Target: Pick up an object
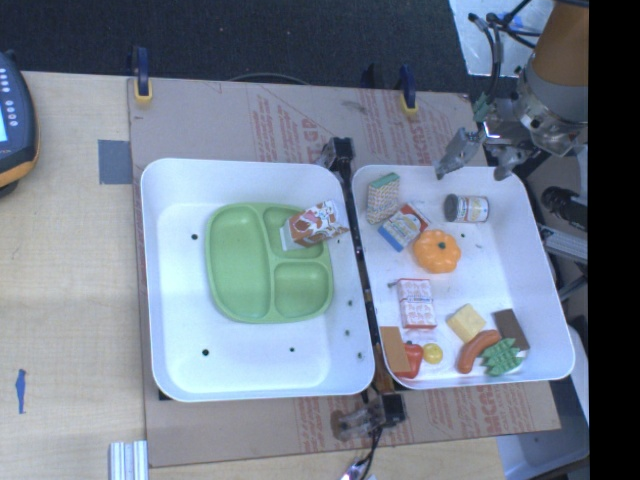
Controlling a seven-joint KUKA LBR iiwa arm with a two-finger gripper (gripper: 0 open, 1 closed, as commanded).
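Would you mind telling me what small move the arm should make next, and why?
Probably a short descent toward the small can. The end effector hangs open above the far edge of the right bin with nothing between its fingers, and the can lies just below it, apart from the orange pumpkin and the cartons.

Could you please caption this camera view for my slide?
Open gripper hovers over the right bin's far edge, near a small can.

The arm (560,48) reaches in from the right. Its gripper (480,163) hangs below the wrist, fingers spread apart, nothing between them.
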